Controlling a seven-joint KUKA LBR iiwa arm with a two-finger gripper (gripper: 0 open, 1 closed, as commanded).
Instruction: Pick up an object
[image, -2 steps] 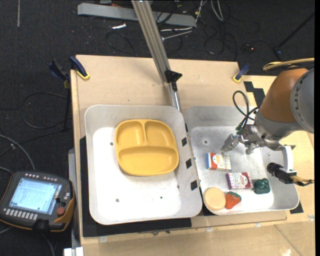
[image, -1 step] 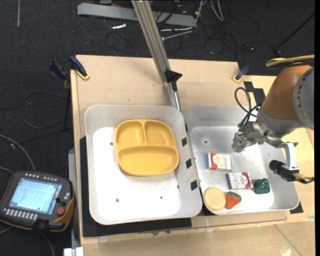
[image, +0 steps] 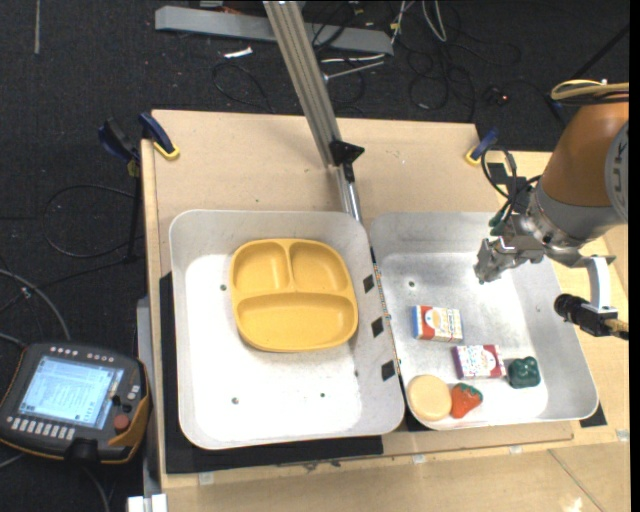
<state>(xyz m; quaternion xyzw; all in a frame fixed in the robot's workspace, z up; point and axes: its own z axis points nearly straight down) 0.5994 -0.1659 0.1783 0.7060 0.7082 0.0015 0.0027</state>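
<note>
My gripper (image: 492, 262) hangs over the upper right part of the right bin (image: 440, 275), with nothing between its fingers that I can see. Below it in that bin lie a small white and orange carton (image: 438, 323), a pink and white packet (image: 477, 361), a dark green toy (image: 523, 373), a red strawberry-like toy (image: 465, 399) and a pale round disc (image: 429, 397). The carton is nearest, down and to the left of the gripper.
The left bin (image: 200, 390) holds a yellow divided plate (image: 294, 294). A metal pole (image: 312, 85) slants in from the top to the bins' divider. A teach pendant (image: 72, 398) lies off the bench at lower left. Clamps (image: 150, 135) sit at the bench's back corners.
</note>
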